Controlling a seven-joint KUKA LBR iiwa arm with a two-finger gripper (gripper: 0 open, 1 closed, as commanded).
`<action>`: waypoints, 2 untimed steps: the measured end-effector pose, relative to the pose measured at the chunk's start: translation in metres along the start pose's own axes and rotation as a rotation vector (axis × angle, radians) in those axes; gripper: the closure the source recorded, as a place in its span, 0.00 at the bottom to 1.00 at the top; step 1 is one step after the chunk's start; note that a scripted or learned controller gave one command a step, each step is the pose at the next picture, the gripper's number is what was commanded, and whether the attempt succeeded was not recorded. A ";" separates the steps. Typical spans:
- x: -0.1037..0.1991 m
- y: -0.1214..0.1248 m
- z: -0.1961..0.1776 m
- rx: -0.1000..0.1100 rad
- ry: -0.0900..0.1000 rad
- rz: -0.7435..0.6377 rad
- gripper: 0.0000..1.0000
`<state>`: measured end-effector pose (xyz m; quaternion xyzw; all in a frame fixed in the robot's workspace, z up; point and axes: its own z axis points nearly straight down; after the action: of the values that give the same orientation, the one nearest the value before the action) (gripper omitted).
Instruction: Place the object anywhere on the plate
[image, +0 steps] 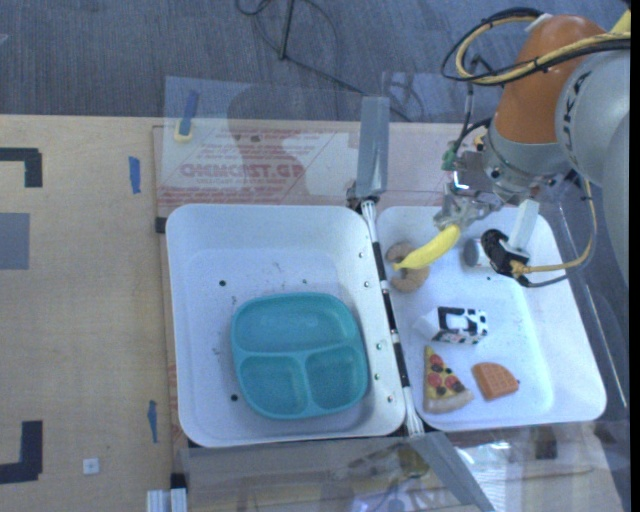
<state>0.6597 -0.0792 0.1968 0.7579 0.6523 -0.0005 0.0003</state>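
Observation:
A teal divided plate (298, 353) lies in the left bin (200, 250), toward its front. A yellow toy banana (428, 250) slants across the far left part of the right bin (560, 360). Its upper right end sits between the fingers of my gripper (452, 220), which is shut on it. The banana's lower left end hangs over a brown round piece (405, 272) by the bin's left wall. The arm's orange band (545, 80) shows above the wrist at the top right.
In the right bin lie a small grey piece (470, 255), a black-and-white toy (462, 323), a pizza slice (443, 382) and an orange waffle-like piece (494, 380). A black connector with a yellow cable (500, 252) hangs by the wrist. A raised divider (385, 300) separates the bins.

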 end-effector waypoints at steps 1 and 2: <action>0.064 -0.067 -0.007 0.001 0.002 -0.038 1.00; 0.057 -0.030 -0.032 -0.001 0.001 -0.035 1.00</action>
<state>0.6387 -0.0187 0.2287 0.7463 0.6656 0.0004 0.0005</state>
